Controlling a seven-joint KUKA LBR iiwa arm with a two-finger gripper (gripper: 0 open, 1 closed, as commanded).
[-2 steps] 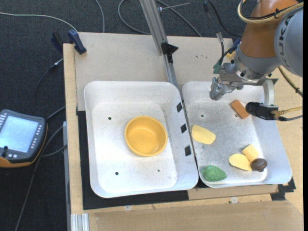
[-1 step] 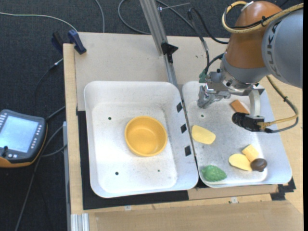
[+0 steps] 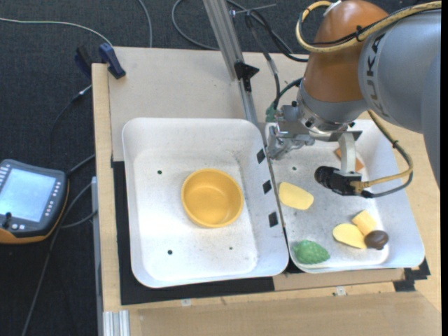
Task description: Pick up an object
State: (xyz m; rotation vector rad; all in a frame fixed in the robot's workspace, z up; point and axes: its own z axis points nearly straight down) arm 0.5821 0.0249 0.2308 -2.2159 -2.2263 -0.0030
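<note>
Beneath the pincer (image 3: 283, 145), pale yellow piece (image 3: 296, 196), long axis left-right.

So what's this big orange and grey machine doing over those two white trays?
It is a robot arm set to pick something up. Its gripper hangs over the right tray, near the divide between the trays, with nothing visibly held. Below it lie a pale yellow piece, a green lump, a yellow wedge and a small brown-tipped piece. The left tray holds a yellow bowl.

Orange object (image 3: 348, 156) half behind gripper (image 3: 283, 140)
</note>
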